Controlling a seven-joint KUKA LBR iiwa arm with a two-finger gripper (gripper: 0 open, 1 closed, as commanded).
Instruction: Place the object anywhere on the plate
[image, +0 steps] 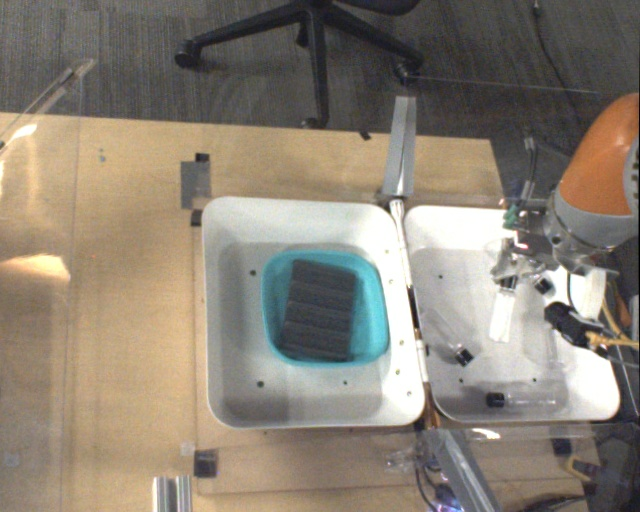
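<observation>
While the dark ridged block (320, 309) lies on the teal plate (375, 310) in the left bin (225, 300), the tool (512, 268) hangs over the right bin (600, 395), its grip unreadable; small clear tubes (500, 320) lie beneath it.

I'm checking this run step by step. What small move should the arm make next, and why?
Probably hold the gripper over the right bin rather than reach again: the dark ridged object already lies on the teal plate in the left bin, which suggests the placement is done.
</observation>
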